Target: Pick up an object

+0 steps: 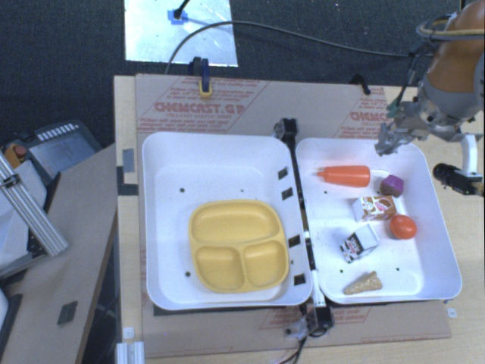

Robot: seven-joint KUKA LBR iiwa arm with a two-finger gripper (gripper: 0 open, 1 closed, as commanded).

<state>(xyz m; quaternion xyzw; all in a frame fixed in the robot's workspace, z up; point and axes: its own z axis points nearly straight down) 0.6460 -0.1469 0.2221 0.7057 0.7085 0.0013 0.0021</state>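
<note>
The right bin [436, 203] holds several small items: an orange carrot-like piece [345, 176], a purple piece [392, 186], a small white carton with red print [371, 207], an orange-red ball [403, 227], a small black-and-white carton [358, 243] and a tan wedge [364, 282]. My gripper [388, 143] hangs over the far edge of the right bin, up and to the right of the carrot. Nothing shows between its fingers.
A yellow divided plate [238, 243] lies in the left bin [163, 203]. Black clips run along the seam between the bins [297, 203]. A cable and a metal sheet [182, 21] lie beyond the bench. Grey equipment [45, 165] stands at the left.
</note>
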